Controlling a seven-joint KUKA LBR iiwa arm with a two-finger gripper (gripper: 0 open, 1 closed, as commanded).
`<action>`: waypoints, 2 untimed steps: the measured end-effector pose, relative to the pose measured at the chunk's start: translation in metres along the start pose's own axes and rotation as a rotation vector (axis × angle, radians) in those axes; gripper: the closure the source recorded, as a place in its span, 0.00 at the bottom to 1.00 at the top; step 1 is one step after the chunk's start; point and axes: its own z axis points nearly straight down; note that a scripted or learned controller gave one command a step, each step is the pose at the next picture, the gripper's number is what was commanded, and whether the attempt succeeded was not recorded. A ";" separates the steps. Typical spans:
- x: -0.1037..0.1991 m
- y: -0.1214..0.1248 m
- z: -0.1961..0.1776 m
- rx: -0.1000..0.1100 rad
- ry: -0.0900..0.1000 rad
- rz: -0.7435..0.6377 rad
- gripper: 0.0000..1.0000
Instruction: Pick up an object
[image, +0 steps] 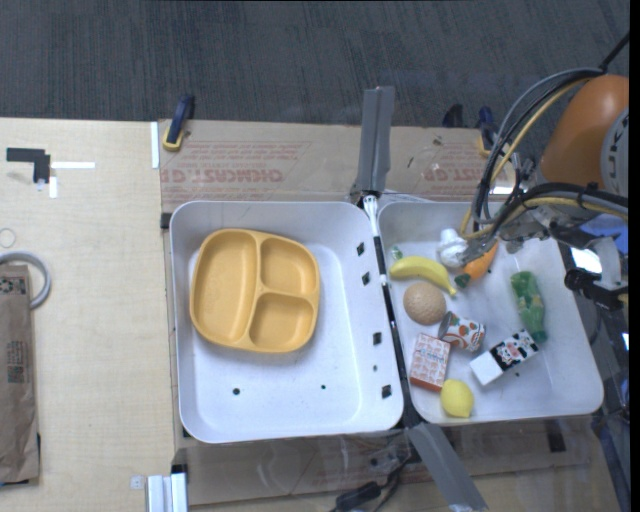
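Observation:
The right bin (560, 395) holds several small items: a banana (421, 270), an orange carrot (481, 262), a white lump (451, 244), a brown egg-shaped ball (424, 302), a green packet (528, 305), a patterned cup (463, 331), a red box (430, 361), a lemon (457, 398) and a black-and-white box (505, 355). My gripper (503, 236) hangs over the back of this bin, just above and right of the carrot, half buried in cables. Nothing is visibly lifted off the bin floor.
In the left bin (290, 400) lies a yellow divided plate (255, 290). A metal divider (375, 150) runs between the bins. Cardboard (260, 160) lines the back, and a brown bag (18, 380) lies at the far left of the bench.

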 end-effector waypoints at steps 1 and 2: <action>-0.024 0.017 0.042 0.024 0.010 -0.039 0.00; -0.025 0.015 0.033 0.031 0.010 -0.039 1.00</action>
